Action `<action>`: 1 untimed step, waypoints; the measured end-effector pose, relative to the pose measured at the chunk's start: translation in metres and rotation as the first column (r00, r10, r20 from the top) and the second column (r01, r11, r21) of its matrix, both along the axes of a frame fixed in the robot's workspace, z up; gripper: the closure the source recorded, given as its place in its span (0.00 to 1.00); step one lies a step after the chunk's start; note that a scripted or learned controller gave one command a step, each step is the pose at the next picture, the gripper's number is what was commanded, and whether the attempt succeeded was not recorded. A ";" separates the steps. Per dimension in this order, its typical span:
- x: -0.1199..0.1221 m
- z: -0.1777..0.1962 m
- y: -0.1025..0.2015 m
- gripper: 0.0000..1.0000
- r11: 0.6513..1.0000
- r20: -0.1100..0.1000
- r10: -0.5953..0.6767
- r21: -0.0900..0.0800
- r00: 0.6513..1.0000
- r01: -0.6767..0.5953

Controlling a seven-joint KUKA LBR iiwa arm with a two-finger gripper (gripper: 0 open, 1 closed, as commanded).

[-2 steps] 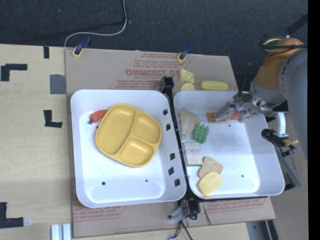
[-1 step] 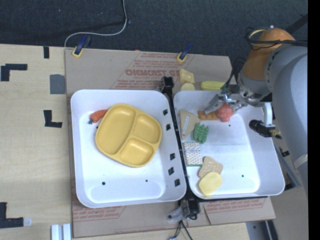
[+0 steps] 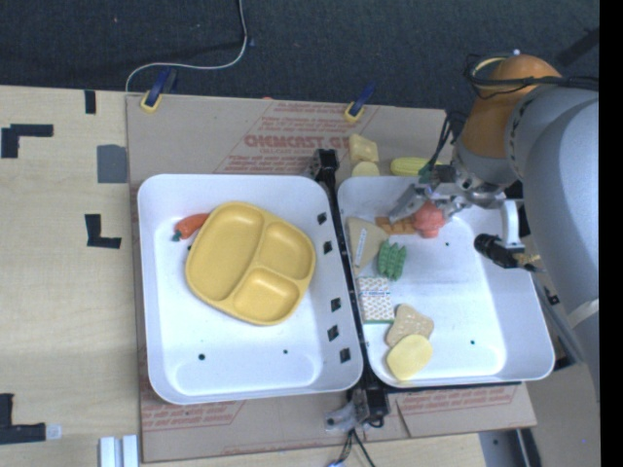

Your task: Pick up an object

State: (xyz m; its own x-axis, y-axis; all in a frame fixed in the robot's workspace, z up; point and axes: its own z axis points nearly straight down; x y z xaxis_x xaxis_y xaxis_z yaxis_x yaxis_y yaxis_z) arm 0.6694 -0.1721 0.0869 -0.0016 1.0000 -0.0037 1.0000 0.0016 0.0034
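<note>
End effector (image 3: 421, 202) low in right bin (image 3: 487, 290), far side, right by reddish toy (image 3: 429, 221) and orange piece (image 3: 397, 227); can't tell its opening or any hold; better centre over reddish toy, then descend straight, avoiding green piece (image 3: 391, 260).

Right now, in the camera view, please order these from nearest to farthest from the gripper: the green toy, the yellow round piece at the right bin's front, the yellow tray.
1. Green toy, just left of and below the gripper, right bin.
2. Yellow round piece, right bin's front.
3. Yellow tray, left bin.
</note>
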 end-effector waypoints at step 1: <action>0.000 0.000 0.049 0.00 1.000 -0.003 0.003 -0.001 1.000 -0.003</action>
State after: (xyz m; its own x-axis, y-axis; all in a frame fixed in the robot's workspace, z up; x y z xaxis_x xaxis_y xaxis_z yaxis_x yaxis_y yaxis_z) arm 0.6691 -0.1228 0.0869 -0.0042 1.0000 -0.0043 1.0000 0.0042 0.0008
